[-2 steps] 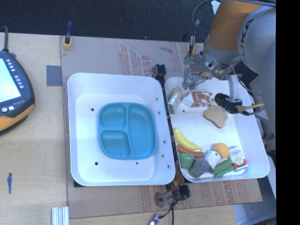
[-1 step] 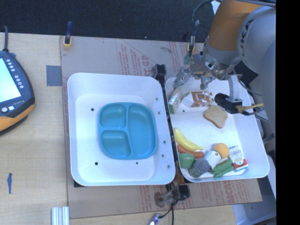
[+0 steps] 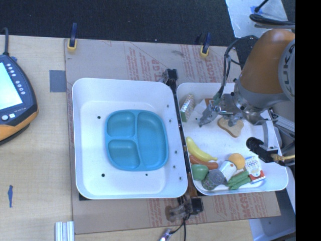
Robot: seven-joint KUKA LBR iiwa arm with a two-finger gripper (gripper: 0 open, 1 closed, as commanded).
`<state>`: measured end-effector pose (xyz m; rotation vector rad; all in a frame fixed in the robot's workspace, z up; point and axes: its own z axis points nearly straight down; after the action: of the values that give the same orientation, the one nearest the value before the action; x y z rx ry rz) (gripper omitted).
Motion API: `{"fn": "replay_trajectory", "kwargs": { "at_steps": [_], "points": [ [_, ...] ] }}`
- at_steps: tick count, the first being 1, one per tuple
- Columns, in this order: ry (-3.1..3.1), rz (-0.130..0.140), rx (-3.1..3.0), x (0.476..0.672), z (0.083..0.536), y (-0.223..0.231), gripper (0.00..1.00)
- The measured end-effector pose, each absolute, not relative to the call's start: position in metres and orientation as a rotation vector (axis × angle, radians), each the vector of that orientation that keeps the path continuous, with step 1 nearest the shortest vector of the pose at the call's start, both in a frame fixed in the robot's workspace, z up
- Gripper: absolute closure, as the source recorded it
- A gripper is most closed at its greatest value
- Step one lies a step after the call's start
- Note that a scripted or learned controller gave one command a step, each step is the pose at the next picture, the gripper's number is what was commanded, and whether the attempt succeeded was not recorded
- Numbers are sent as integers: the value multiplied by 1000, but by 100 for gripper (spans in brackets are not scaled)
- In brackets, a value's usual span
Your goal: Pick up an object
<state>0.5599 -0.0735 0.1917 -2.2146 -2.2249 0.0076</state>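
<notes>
At the right-hand shallow white bin's (image 3: 281, 185) near edge lie a green pepper (image 3: 199, 171), a grey lump (image 3: 215, 179) and an orange ball (image 3: 236, 160); a yellow plastic banana (image 3: 199, 151) runs diagonally, its long axis near-right to far-left. Farther back, the metal tool (image 3: 209, 113) hangs spread narrowly, nothing between its tips, beside a tan bread slice (image 3: 231, 128). The left bin (image 3: 80, 134) holds a blue divided plate (image 3: 136, 139).

Black letters, "KU", run down the pale casing of the arm (image 3: 286, 64) just above and to the right of the gripper (image 3: 213, 115), cut off at the frame's edge; repeated red print crosses the cardboard sheet (image 3: 145, 59) up and to the left of the gripper and again along its lower edge, too faint to read; a small packet (image 3: 254, 166) below and to the right of the gripper carries a red-and-white label, also unreadable
</notes>
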Motion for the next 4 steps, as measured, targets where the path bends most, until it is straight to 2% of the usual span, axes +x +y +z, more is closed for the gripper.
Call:
{"fn": "replay_trajectory", "kwargs": {
  "at_steps": [1, 2, 3, 4],
  "points": [
    [-2240, -11, -2228, 655, 108, -98, 0],
    [-2225, 1, -2217, 657, 193, -91, 0],
    [-2224, 7, -2214, 559, 192, -69, 0],
    [-2225, 3, -2215, 603, 192, -77, 0]
  ]
}}
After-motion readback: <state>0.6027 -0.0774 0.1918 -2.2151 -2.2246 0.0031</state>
